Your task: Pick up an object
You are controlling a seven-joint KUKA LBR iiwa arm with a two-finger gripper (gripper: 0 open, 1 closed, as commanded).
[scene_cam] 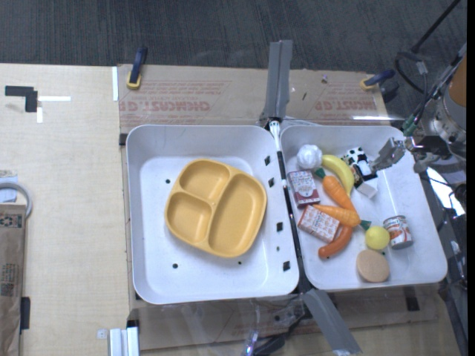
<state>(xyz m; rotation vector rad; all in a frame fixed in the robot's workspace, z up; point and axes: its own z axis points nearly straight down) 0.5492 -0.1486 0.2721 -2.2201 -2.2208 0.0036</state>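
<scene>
- Over at the right edge of the right-hand bin, the gripper hangs off the grey arm, low above the bin's upper right part; from this angle I cannot tell how it is set, and nothing is visibly in its grasp.
- Nothing has been lifted yet. All the candidates lie in that bin: a banana, two carrots, a lemon, a small jar, a round tan disc, two flat cartons, a white ball and a black-and-white toy.
- Nearest the gripper is the black-and-white toy, just beside the banana's upper end, so I'd guess that's the target.
- To do it well, I'd come straight down over the toy with the closing line turned away from the banana, so nothing else gets pinched or shoved.
- An easier choice might be the jar or the lemon, which sit apart from the crowded middle.
- The left bin holds a yellow divided plate; it plays no part here.
</scene>
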